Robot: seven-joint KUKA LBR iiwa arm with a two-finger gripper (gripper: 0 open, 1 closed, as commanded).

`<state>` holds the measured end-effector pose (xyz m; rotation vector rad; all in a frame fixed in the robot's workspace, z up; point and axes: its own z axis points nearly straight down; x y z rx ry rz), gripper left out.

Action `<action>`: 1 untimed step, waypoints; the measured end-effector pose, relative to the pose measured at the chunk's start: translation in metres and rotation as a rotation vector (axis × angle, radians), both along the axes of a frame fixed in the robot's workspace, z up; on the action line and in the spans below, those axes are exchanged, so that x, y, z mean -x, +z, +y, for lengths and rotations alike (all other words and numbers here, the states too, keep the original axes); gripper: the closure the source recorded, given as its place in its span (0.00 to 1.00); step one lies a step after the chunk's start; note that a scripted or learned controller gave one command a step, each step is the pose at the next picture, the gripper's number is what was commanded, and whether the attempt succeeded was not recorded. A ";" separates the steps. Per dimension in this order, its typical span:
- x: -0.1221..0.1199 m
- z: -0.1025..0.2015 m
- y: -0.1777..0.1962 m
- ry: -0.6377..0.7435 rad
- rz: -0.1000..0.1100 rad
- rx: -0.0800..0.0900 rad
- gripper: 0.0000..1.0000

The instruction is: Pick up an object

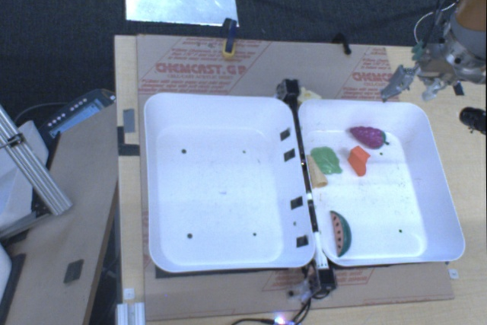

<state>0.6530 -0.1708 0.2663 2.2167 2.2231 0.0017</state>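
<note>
at the near edge, the bench [228,301] shows a narrow strip of cardboard under the two white bins. in the right bin [426,186], a watermelon slice [339,233] lies at about 7 o'clock, very close to the left wall and near the front wall. the rest of the front half of this bin floor is bare, so there is wide room toward 4 and 5 o'clock.

more far, near the middle height of the bin, a green piece [325,160] lies at 10 o'clock with a small beige piece [316,176] touching its lower left side, just beside the left wall. an orange block [358,160] sits just right of the green piece, apart from it. a purple eggplant [368,136] lies at about 12 o'clock, near the back wall.

the left bin [221,179] has only dark dots on its floor.

the gripper [417,81] hangs beyond the back right corner of the right bin, outside its rim, with the fingers spread apart and nothing between them.
</note>
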 end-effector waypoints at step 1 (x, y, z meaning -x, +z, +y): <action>0.059 -0.037 -0.115 -0.007 0.013 -0.002 0.00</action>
